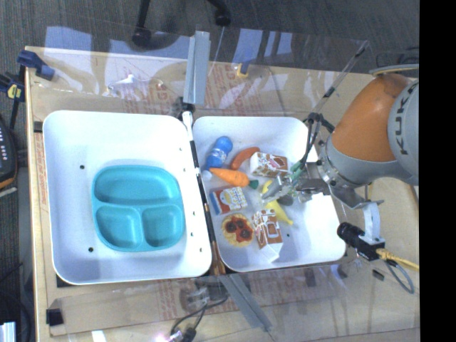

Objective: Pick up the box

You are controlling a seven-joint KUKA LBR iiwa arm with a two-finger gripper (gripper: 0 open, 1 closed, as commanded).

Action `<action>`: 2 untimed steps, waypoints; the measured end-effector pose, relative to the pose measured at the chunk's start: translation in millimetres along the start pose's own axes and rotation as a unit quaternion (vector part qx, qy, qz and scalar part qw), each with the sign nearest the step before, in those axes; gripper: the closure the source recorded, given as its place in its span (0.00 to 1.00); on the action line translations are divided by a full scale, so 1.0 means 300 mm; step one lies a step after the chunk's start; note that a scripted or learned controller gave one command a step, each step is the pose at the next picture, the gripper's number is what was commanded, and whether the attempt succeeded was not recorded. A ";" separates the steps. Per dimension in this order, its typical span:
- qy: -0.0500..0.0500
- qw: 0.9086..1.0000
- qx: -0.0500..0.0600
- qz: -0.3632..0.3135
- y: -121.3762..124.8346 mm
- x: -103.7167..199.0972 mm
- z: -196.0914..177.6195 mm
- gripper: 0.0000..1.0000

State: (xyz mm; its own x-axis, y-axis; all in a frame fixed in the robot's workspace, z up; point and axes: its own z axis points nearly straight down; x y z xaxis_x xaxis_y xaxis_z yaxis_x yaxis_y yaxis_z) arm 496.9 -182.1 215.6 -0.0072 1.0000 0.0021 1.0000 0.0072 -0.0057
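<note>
Gripper [285, 189] down inside the right bin [324, 237], low over the clutter near its middle (fingers too blurred among the items to tell whether apart or together). Box [269, 164] lying flat toward the bin's upper middle, just above the gripper, beside a carrot [229, 177] and a blue bottle [219, 150]. Teal divided tray [137, 207] in the left bin [64, 141].

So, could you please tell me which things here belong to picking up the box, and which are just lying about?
Job:
- box, right bin
- box, right bin
- gripper, low over the right bin

Lying about:
- carrot
- blue bottle
- pizza slice
- teal divided tray, left bin
</note>
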 end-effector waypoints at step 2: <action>-0.001 0.994 -0.001 -0.110 0.116 0.151 0.414 0.00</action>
State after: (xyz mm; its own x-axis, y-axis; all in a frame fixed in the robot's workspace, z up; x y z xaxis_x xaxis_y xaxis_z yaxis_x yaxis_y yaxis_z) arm 530.6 -136.4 91.3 -0.2250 0.9744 0.0013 0.9744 0.2250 -0.0030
